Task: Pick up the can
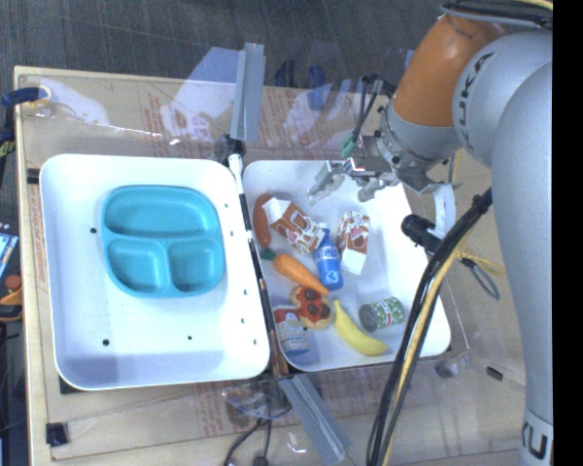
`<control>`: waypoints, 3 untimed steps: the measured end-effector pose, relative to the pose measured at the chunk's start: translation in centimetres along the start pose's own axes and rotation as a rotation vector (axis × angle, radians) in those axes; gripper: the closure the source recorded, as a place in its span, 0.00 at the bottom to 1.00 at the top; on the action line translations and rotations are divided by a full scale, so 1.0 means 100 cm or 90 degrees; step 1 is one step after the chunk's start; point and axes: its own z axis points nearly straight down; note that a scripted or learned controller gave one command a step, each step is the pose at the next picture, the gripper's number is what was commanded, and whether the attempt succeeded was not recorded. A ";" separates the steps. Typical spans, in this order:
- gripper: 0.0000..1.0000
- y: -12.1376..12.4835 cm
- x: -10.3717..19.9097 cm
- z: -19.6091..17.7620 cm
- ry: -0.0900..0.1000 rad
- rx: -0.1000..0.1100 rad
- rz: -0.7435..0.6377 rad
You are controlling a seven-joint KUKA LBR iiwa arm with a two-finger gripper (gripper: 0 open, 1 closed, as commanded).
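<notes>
The can (382, 313) is small with a green label and a silver end. It lies on its side near the front right corner of the right bin (423, 260), beside a banana (356, 333). My gripper (343, 185) hangs over the back of that bin, well behind the can and above the food packets. Its two fingers (320, 182) are spread open with nothing between them.
The right bin also holds a sausage (262, 218), two brown and white packets (297, 227), a blue bottle (328, 263), a carrot (296, 270), a white block (353, 260) and a small grey cup (293, 339). A teal divided plate (165, 238) sits in the left bin (68, 309).
</notes>
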 end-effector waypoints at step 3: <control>0.00 0.002 -0.056 0.097 -0.007 -0.021 -0.044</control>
